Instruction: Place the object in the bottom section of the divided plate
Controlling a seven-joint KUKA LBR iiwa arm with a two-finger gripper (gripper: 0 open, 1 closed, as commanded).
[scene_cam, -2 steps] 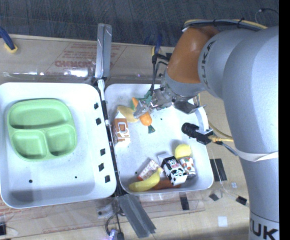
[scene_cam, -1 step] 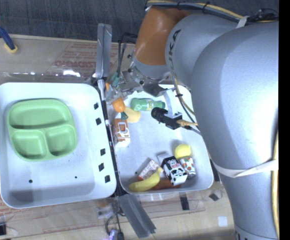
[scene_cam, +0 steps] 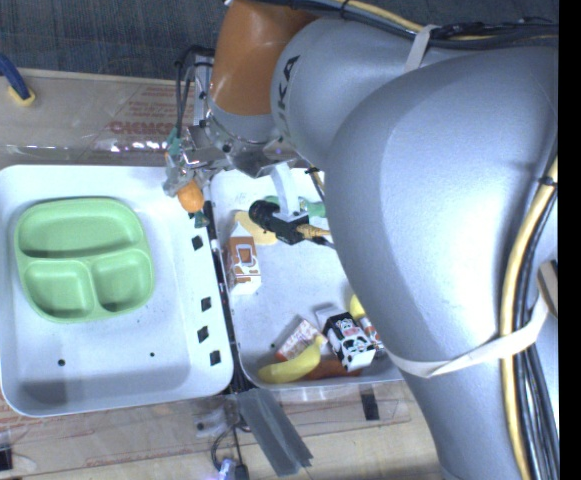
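Camera view: fingers [scene_cam: 183,180] closed on a small orange object [scene_cam: 190,197] above the bins' shared edge, near the counter's far edge; green plate [scene_cam: 83,259] well apart.

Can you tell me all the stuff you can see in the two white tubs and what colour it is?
divided plate: 1, light green, left bin
left bin: 1, white, left half of the bench
right bin: 1, white, beside the left bin, partly under the arm
small carton: 1, white and orange, right bin near the divider
banana: 1, yellow, near edge of the right bin
cow-print box: 1, black and white, right bin beside the banana
orange object: 1, orange, at the gripper tip over the divider
arm: 1, grey with orange band, from the right
gripper: 1, above the divider
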